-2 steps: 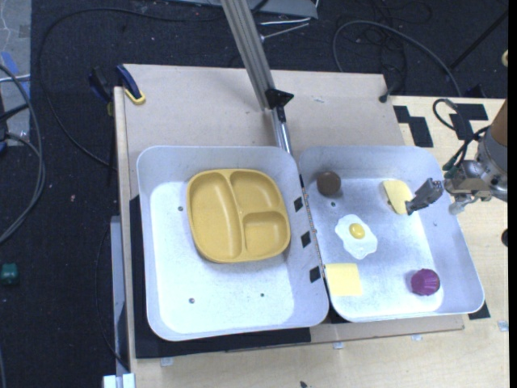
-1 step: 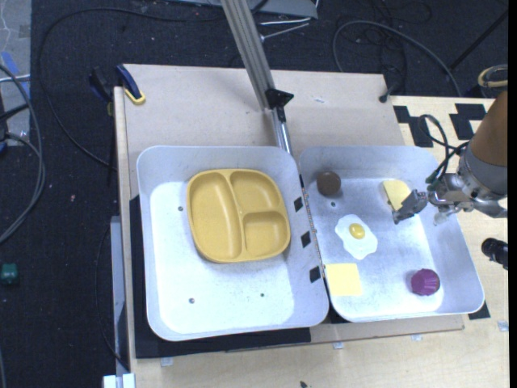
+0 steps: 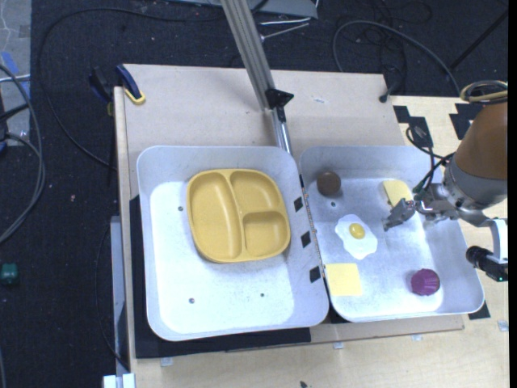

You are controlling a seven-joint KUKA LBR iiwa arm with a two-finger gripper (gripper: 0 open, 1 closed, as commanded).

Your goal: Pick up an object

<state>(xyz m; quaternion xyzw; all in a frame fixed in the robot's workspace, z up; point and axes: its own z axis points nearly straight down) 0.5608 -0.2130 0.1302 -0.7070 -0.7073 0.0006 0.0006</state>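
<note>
On the pale wooden surface (image 3: 210,111), ringed by dark floor and loose black cables, two shallow white bins sit side by side. Over the right bin (image 3: 452,297) the grey arm's hand (image 3: 397,214) hangs low, just at the near edge of a pale yellow block (image 3: 395,190); I can't tell how its grip stands. Near it lie a plastic fried egg (image 3: 356,236), a brown round lump (image 3: 328,183), a flat yellow square (image 3: 343,279) and a purple ball (image 3: 425,281). A divided yellow plate (image 3: 238,214) fills the left bin (image 3: 170,297).
</note>
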